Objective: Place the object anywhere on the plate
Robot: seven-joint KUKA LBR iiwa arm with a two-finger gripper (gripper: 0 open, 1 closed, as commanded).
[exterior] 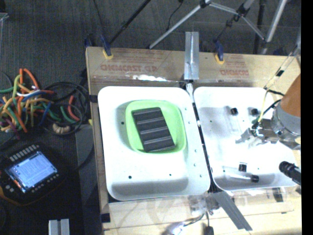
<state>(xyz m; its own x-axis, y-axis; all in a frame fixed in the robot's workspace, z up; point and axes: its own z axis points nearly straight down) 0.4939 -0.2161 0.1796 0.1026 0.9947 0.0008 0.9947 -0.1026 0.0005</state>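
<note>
A green plate is seen in the left bin, set toward that bin's upper middle. On the plate a dark grey block is laid flat, ribbed by three cross grooves into four bands. Its long axis is run from the plate's upper left toward its lower right, only slightly tilted off the bin's near-far line; the far end is turned a little leftward, the near end a little rightward. The block is kept wholly within the plate's rim, with green shown on every side.

The arm is brought in from the right over the right bin. The gripper is held above that bin's right half, well apart from the plate and block. Nothing is seen between its parts, yet whether the fingers are spread or pressed together cannot be told, the metal being blurred against the white floor.

A few small black bits are scattered on the right bin's floor.
</note>
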